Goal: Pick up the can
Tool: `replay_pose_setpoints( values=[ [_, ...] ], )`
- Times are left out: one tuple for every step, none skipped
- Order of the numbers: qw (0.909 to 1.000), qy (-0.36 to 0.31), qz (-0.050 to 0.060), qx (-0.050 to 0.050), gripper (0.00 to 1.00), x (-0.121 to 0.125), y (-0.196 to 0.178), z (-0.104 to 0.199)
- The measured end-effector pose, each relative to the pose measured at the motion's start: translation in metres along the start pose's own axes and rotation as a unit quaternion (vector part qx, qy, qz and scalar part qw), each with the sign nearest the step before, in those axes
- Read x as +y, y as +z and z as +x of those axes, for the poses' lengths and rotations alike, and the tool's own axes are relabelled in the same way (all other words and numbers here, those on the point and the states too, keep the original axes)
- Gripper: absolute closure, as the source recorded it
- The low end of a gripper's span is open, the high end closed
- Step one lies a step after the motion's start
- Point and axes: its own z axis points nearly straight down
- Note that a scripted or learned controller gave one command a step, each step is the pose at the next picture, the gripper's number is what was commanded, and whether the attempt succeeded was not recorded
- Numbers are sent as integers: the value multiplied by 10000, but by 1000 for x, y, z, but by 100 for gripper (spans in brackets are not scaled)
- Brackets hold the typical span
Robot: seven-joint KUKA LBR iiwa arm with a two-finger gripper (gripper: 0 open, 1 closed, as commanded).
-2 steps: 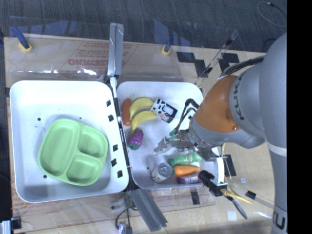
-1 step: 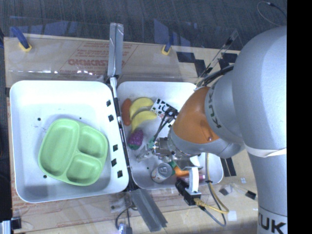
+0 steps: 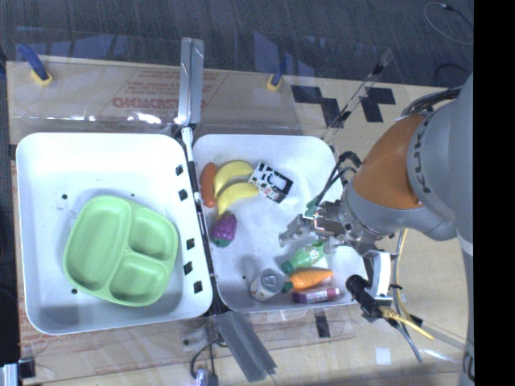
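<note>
Can (image 3: 268, 283) lies at the right bin's (image 3: 241, 147) near edge, beside a toy carrot (image 3: 311, 278). Just beyond, the gripper (image 3: 299, 230) hovers with fingers apart, gripping nothing. Farther back lie bananas (image 3: 233, 187).

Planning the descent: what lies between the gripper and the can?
In the camera view, a green toy lies between the gripper and the can.

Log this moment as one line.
gripper: above right bin, nothing held | can: near front wall, beside carrot | pick: not done
</note>
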Motion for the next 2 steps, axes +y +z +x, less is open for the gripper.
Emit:
replay_pose_setpoints(
  values=[
    [9996, -290, 18, -5, 0, 0, 80, 57],
    [9995, -319, 9, 6, 0, 0, 79, 1]
  ],
)
